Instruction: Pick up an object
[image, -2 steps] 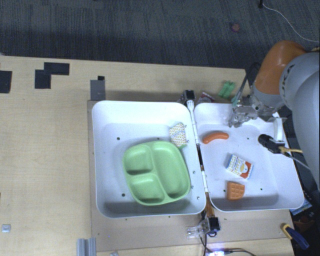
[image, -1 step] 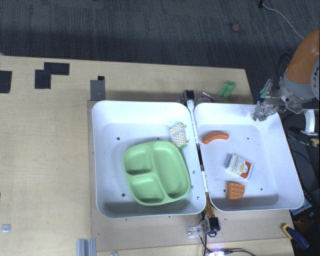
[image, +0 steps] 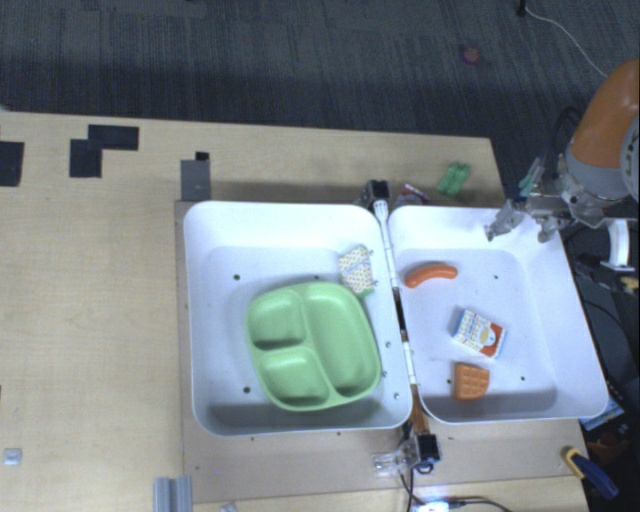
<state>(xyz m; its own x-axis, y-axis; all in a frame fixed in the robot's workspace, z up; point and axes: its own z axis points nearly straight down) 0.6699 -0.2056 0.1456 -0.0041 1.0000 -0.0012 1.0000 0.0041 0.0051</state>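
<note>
In the right bin lie an orange sausage, a small white and orange carton and an orange waffle-like piece. The left bin holds a green divided plate and, by its right wall, a small patterned packet. My gripper hangs over the right bin's far right corner, up and to the right of the sausage. It is open, and its two fingertips stand apart with nothing between them.
A green object lies on the bench behind the right bin. A black clamp sits at the far end of the ridge between the bins. Cables run along the bench's right side.
</note>
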